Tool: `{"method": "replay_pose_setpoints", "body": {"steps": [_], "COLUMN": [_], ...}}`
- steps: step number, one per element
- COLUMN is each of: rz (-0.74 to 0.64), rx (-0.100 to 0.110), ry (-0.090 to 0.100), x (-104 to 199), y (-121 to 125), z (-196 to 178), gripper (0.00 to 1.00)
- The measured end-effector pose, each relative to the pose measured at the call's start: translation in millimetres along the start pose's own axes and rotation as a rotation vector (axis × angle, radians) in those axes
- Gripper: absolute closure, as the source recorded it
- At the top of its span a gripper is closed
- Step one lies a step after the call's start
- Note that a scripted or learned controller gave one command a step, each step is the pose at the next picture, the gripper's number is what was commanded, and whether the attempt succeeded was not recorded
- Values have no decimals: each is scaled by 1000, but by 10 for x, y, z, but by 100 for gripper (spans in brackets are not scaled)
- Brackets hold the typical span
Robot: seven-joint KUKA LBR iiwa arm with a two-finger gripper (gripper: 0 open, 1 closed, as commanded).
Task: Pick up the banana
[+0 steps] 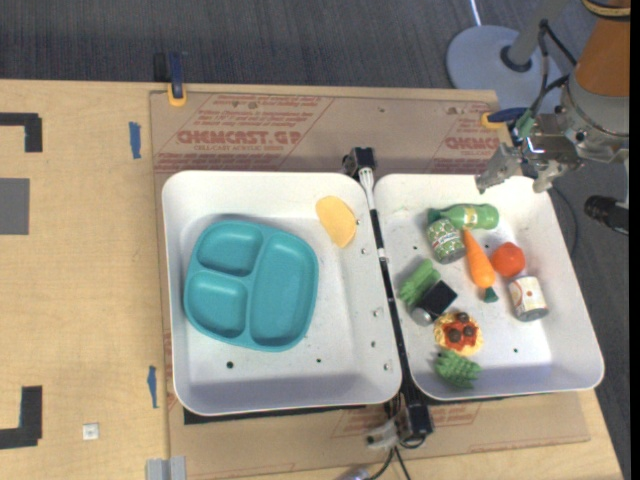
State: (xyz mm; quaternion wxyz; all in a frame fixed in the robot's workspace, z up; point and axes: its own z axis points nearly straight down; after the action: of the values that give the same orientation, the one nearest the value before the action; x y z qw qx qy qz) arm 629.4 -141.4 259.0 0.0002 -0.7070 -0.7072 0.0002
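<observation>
From the camera view, my gripper [520,171] hung over the far right corner of the right bin [575,298], and its two fingers stood spread apart with nothing between them. So I judged the task as barely begun: I had not closed on anything.

The banana [337,219] lay in the left bin [190,203], a small yellow piece near that bin's far right side, just beside the teal divided plate [250,283] and close to the wall where the two bins meet. It was well apart from my gripper, with the dividing wall between us.

Under and near me in the right bin were other things, none of them mine to take: a green bottle [465,216], a carrot [478,259], an orange ball [508,259], a small white can [528,297], a green and black piece [428,290], a little pizza [459,334] and a green leafy piece [456,369].

What was left, as I judged it, was nearly everything: crossing to the left bin, coming down over the banana, closing on it and lifting. Its flat, rounded shape close to the bin wall could have made a clean grasp awkward.
</observation>
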Motion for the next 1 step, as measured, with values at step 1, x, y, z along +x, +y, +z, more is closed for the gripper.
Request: {"method": "replay_pose_setpoints", "body": {"steps": [1], "rz": [-163], "rx": [-6], "ry": [-1], "x": [-26], "y": [-155], "z": [1722], "gripper": [0]}}
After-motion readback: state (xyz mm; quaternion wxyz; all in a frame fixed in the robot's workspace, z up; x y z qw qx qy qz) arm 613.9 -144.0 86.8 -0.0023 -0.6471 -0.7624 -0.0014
